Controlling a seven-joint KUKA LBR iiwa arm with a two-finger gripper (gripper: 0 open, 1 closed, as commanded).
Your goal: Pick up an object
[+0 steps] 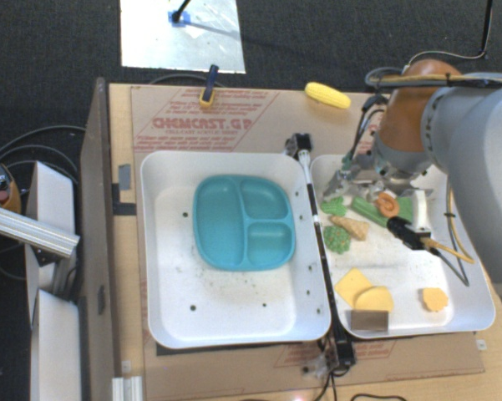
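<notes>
The right bin [476, 303] holds several toy foods. At its far end, my gripper [353, 179] hangs low over a green leafy piece [332, 205]. Close by lie a long green piece [376, 212], an orange slice [387, 203], a tan piece [350, 226] and a green broccoli-like piece [337, 240]. Nearer the front lie two yellow wedges [353, 286] [377, 299], an orange piece [434, 299] and a grey-brown block [368, 321]. The wrist hides whatever is between the fingers.
The left bin [171, 307] holds a teal divided plate [242, 223]. A yellow banana-shaped toy [327, 95] lies on the cardboard behind the right bin. A black-clipped divider [313, 215] runs between the bins. The grey arm [468, 140] covers the right bin's far right corner.
</notes>
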